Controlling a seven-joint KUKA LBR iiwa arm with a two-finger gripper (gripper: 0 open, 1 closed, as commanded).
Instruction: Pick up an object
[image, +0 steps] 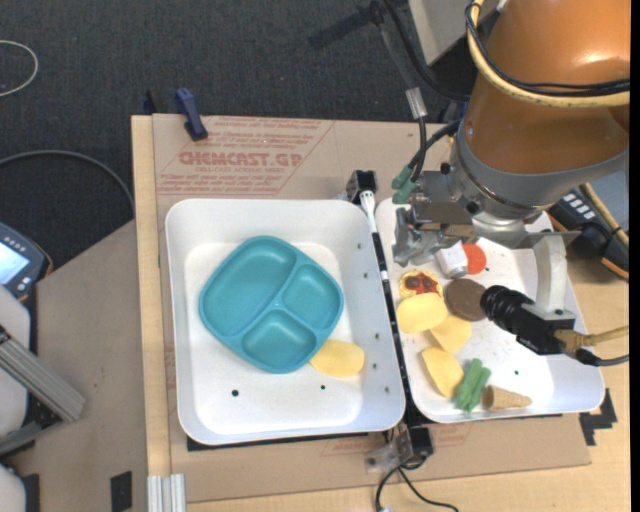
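Apparently fingers (415, 240) over right bin (575, 395), state unclear; yellow food (421, 313) just below.

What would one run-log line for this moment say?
arm: over right bin | gripper: above toy food, grasp unclear | left bin: teal plate, yellow piece

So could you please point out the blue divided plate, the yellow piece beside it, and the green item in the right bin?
blue divided plate (270, 303): camera view, on its central divider.
yellow piece (338, 359): camera view, on its middle.
green item (471, 386): camera view, on its midsection.
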